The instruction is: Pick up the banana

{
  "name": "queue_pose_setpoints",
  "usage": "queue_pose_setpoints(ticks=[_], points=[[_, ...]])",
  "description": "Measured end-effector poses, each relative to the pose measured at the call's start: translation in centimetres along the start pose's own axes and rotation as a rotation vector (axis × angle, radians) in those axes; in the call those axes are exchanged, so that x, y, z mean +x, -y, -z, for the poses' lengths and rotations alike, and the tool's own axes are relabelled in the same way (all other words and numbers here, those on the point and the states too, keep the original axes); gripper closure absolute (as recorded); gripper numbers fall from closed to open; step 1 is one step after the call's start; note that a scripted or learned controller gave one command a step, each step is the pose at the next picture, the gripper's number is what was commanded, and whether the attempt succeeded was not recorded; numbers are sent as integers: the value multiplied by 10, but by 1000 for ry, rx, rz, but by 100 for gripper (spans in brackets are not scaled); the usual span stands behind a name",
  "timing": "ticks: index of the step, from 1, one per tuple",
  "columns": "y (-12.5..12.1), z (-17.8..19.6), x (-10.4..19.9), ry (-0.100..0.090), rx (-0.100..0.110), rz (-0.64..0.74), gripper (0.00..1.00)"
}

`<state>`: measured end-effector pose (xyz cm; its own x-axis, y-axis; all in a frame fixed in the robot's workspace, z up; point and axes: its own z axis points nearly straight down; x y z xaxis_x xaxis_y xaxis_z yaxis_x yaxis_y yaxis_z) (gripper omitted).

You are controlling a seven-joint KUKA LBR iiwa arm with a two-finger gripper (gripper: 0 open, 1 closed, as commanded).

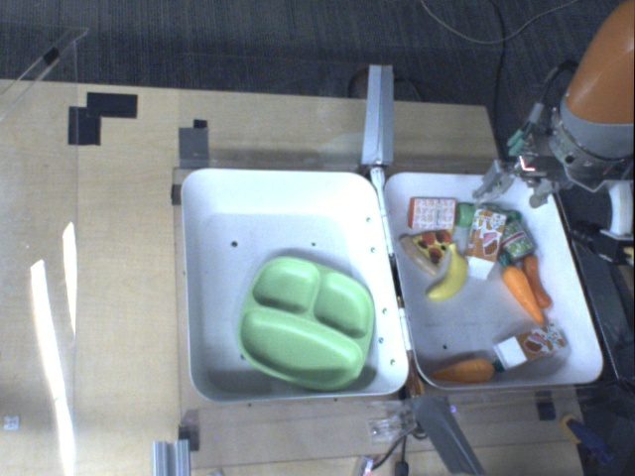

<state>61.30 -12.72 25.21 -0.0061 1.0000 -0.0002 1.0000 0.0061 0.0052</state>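
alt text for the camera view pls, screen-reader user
A yellow banana lies among toy foods in the right bin, with the arm's claw above that bin's far right corner, apart from the banana. The left bin holds a green divided plate.

Banana (pixel 448 277) in right bin (pixel 585 360), plate (pixel 308 321) in left bin (pixel 213 266)

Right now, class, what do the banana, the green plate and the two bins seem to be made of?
Banana: probably moulded plastic, a toy; its yellow is even and smooth with a faint shine.
Green plate: likely matte plastic; one uniform colour, rounded moulded compartments, soft highlights.
Left bin and right bin: white, smooth, with rounded corners; plastic or painted metal, the view leaves it open.
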Motion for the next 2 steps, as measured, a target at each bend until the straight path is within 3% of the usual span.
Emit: queue_pose_setpoints(ticks=[1, 2], points=[[28, -121, 41, -1, 2, -117, 0], [44, -157, 24, -4, -18, -144, 0]])
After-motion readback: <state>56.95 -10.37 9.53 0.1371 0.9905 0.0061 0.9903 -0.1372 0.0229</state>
